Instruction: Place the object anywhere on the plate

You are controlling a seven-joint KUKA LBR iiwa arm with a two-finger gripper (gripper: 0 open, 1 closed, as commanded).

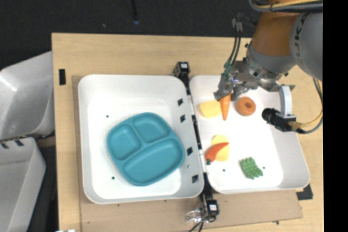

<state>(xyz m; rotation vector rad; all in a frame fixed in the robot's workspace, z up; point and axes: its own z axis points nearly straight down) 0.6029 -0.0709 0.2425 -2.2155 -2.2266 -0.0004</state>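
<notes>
Bench: two white bins, blue plate [144, 148] in left bin | gripper [227, 89] in right bin, closed on carrot [224, 107], tip hanging down | advice: lift clear of divider, cross to plate, lower before release.

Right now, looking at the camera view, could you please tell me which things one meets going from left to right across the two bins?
Blue plate → yellow piece → carrot under the gripper → orange ring. I leave out the yellow-and-red fruit and the green piece nearer the front, as they overlap these in the order.
</notes>
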